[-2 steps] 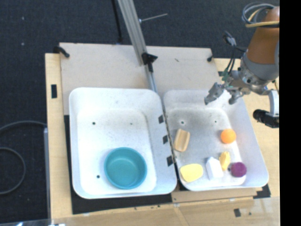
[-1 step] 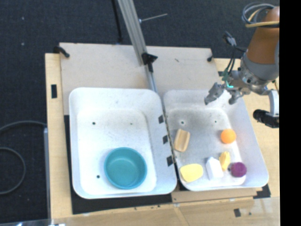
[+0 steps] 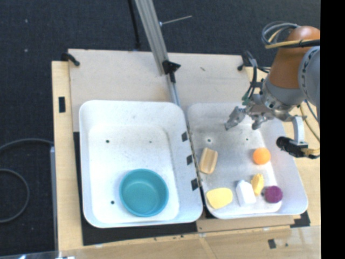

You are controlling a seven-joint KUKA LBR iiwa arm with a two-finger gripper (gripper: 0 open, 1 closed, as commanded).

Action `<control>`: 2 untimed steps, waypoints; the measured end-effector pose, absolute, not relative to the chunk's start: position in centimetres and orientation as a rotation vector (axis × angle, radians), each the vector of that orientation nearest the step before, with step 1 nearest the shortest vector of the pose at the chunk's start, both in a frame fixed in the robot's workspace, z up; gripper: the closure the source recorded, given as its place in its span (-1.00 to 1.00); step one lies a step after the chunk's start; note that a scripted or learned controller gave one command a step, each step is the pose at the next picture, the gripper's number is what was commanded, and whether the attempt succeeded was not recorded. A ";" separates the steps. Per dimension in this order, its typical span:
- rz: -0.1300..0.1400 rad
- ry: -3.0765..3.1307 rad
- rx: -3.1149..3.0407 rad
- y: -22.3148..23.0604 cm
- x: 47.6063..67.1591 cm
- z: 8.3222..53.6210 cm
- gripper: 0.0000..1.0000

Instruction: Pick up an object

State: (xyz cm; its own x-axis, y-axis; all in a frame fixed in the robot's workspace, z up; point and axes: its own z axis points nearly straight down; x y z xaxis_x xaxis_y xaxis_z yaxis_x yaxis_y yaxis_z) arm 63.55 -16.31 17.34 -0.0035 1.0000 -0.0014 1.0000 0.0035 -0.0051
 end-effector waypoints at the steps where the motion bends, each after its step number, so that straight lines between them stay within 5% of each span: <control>1: 0.006 -2.225 -2.217 -16.3 63.9 13.0 -1.00; 2: 0.005 -2.223 -2.220 -16.5 63.8 9.9 -1.00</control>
